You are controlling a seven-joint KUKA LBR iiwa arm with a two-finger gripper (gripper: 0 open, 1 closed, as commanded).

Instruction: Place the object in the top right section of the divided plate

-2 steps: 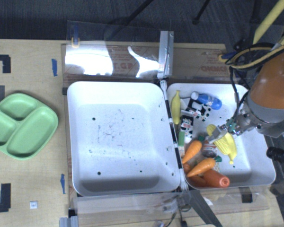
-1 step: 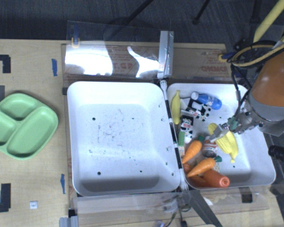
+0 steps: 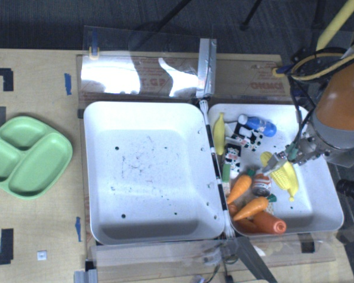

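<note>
Your target, the green divided plate [image 3: 28, 156], sits out on the bench at the far left, well apart from both bins, with nothing in any of its three sections. Which object you are meant to carry there is not settled yet: the candidates all lie heaped in the right bin [image 3: 327, 214]. There you have a yellow corn cob [image 3: 288, 179], two toy carrots [image 3: 241, 187] [image 3: 251, 207], an orange-red cylinder [image 3: 269, 223] at the near edge, a banana [image 3: 218, 132] along the divider, and a blue-and-white toy [image 3: 256, 125] toward the back.

The gripper [image 3: 281, 161] hangs low over that heap, just beside the top end of the corn cob. You cannot tell from this angle whether it is spread or closed, and nothing is visibly caught in it.

Watch for a bad pick, I would say. The pieces touch and overlap, so a closing grasp could pinch two at once or nudge the cob aside. The cob is rounded and tapered and may slip out. The carry is also long, crossing the whole left bin [image 3: 144, 164], so a weak grip could drop the piece short of the plate.
</note>
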